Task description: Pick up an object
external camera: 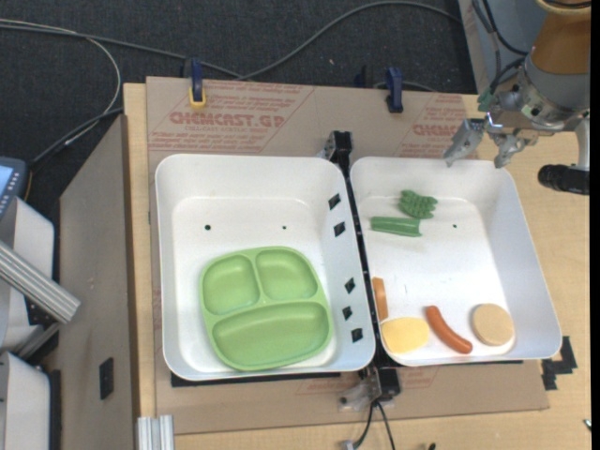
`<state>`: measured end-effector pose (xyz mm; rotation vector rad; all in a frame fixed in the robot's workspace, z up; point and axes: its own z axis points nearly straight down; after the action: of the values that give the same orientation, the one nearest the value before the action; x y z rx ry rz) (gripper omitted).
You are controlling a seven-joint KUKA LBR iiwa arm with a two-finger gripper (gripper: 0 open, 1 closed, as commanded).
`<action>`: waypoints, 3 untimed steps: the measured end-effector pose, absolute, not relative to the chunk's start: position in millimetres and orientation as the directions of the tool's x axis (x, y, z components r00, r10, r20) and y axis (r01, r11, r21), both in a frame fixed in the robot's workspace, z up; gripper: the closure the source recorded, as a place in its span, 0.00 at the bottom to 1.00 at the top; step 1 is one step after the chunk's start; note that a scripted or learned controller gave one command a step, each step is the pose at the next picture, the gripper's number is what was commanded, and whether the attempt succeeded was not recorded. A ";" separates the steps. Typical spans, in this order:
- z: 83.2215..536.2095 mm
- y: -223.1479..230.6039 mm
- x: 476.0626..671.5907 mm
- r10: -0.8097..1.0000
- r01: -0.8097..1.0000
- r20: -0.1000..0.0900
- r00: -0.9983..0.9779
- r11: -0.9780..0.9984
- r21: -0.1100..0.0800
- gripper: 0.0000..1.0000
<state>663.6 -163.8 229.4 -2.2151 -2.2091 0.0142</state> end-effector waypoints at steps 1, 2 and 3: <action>239.1 -163.3 666.2 1.000 1.000 0.000 0.000 0.000 -0.001 0.00; 192.6 -160.4 657.6 1.000 1.000 0.001 0.000 0.000 -0.006 0.00; 149.9 -158.3 661.6 1.000 1.000 0.001 -0.002 0.002 -0.005 0.00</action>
<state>661.6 -158.3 149.9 -2.2168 -2.2202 0.0041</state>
